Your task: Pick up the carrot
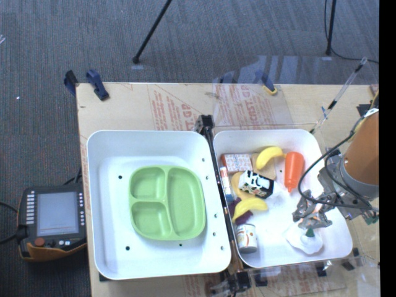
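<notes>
Dark grey carpet [235, 23]; tripod legs [154, 26] standing.

two bins [99, 166], two bananas [268, 156] (one carrot [293, 169])

The bench [154, 107] is a pale board printed with red lettering (the words read upside down from this camera). Two white bins sit on it side by side, touching along their inner edges. The left bin [99, 228] takes up the board's left and middle; the right bin [334, 237] reaches nearly to the right edge. Both lie toward the near side, leaving a bare strip of board behind them. A blue clamp [97, 84] grips the far left corner, and a yellow clamp [270, 90] sits on the far edge behind the right bin. A clear sheet [247, 98] lies on the board there.
</notes>
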Controlling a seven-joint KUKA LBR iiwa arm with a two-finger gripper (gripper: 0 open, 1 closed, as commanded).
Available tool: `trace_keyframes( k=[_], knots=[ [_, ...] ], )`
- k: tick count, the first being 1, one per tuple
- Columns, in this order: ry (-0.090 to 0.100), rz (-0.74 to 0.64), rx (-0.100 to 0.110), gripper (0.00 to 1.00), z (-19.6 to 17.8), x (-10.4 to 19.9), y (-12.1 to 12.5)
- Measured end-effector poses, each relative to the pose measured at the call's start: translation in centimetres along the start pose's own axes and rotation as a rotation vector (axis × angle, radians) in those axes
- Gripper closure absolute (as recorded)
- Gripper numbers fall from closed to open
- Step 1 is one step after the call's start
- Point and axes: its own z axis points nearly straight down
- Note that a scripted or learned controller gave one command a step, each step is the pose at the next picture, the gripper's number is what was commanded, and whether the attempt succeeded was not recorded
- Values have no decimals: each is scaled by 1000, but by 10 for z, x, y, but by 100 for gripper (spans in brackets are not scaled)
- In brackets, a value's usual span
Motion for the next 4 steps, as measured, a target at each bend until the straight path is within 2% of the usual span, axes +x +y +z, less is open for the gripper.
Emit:
trace_keyframes(
  k=[1, 2, 3, 4],
  knots=[
    [0, -1, 0, 0, 0, 0, 0],
    [3, 187, 0, 0, 80, -30, -27],
    [0, 184, -1, 100, 69, -32, -26],
    [-2, 181, -2, 100, 60, -34, -25]
  ],
)
